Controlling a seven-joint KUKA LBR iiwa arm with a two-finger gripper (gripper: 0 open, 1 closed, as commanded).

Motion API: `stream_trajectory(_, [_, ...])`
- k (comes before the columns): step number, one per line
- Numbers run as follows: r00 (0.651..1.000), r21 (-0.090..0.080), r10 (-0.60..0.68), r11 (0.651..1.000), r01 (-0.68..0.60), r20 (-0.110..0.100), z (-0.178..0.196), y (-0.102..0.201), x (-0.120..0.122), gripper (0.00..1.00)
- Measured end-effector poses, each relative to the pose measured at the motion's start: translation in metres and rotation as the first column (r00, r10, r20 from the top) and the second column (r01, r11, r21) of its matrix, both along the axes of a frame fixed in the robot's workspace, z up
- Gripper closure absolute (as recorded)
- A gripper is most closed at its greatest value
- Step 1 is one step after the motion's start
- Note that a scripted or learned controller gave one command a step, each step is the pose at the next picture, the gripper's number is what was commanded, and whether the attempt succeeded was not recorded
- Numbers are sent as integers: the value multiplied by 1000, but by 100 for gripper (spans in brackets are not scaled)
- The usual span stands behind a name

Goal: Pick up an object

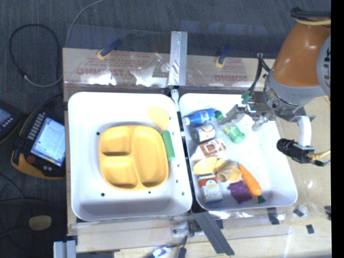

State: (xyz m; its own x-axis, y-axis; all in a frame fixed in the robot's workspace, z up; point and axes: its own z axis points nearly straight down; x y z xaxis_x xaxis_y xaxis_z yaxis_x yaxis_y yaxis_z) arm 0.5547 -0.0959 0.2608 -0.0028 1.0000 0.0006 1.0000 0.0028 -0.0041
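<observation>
My gripper point(246, 119) hangs over the back of the right bin point(279, 171), open, with nothing between its fingers. A small green bottle point(235, 132) lies just below and in front of it. Left of it lie a blue bottle point(198, 116) and a small can point(206, 133). Further forward are a brown and white packet point(214, 147), a pale yellow piece point(203, 166), a beige piece point(228, 171), an orange carrot point(250, 180), purple grapes point(239, 191) and a red-labelled can point(210, 189).
The left bin point(86, 117) holds a yellow divided plate point(133, 156), a green stick point(169, 144) along its right wall and a pale yellow round piece point(158, 116). A black fitting point(293, 148) juts over the right bin's right rim.
</observation>
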Motion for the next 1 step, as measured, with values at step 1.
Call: stream_trajectory(1, [990,0,143,990,-143,1,-29,-50,-70,0])
